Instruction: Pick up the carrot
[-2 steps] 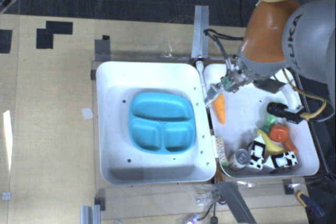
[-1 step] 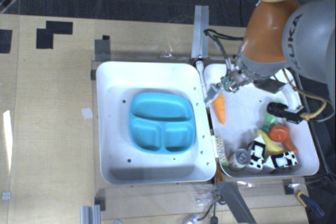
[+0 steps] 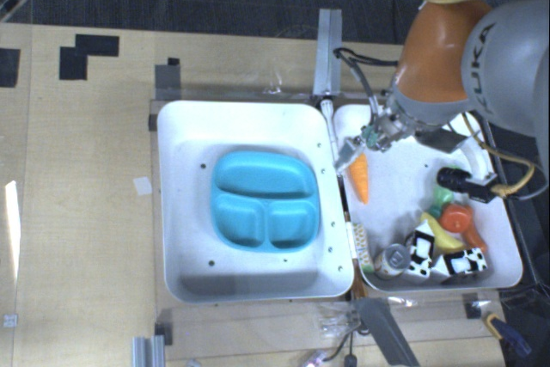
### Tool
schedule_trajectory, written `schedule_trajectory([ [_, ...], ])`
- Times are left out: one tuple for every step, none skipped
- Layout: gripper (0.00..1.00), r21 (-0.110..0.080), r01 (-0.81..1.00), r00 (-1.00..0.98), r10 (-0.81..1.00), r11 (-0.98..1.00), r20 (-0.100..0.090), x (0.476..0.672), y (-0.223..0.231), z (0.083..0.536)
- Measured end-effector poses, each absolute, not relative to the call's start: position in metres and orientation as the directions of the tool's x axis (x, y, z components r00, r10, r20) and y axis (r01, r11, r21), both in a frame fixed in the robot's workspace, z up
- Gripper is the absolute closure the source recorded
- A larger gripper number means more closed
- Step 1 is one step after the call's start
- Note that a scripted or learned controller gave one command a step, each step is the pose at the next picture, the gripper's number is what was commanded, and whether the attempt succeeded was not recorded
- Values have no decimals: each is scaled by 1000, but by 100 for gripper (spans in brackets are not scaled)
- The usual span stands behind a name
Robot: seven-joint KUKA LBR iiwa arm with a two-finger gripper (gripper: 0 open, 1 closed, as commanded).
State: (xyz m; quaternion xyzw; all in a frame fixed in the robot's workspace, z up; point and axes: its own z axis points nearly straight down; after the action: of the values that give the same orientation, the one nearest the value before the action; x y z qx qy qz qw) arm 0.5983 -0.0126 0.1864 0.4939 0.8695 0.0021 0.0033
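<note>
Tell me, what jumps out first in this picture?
The bright blue divided tray sits in the middle of the left bin. In the right bin, an orange carrot lies near the dividing wall, just below the gripper, with a jumble of small toys in the near corner.

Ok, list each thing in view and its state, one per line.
carrot: lying in the right bin, just under the tool, not lifted
tool: low over the carrot's top end
blue tray: flat in the left bin
toy pile: heaped in the right bin's near corner
</note>
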Motion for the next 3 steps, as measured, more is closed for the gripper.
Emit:
schedule_trajectory([
  [0, 7, 859, -512, 859, 512, -4, 598, -13, 186],
  [0, 7, 859, -512, 859, 512, -4, 598, -13, 186],
  [0, 7, 859, -512, 859, 512, -4, 598, -13, 186],
])
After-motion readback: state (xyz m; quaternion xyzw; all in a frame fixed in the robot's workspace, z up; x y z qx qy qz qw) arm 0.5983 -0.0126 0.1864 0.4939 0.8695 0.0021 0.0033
